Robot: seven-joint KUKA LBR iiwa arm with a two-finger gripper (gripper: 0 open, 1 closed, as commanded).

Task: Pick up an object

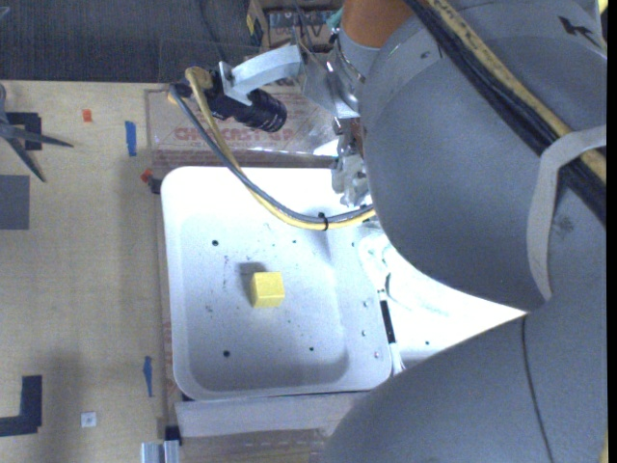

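Note:
A small yellow cube (267,288) lies on the floor of the left white bin (179,258), a little left of its middle. My gripper (351,176) hangs over the far right corner of that bin, near the divide between the two bins. It is up and to the right of the cube, well apart from it. Nothing shows held in it. The grey arm (482,162) covers most of the right side of the view.
A yellow cable (253,189) loops from the wrist across the far part of the left bin. A black wrist-mounted camera (256,112) sticks out to the left. A lit strip of the right bin (429,307) shows under the arm. Wooden bench (77,258) lies to the left.

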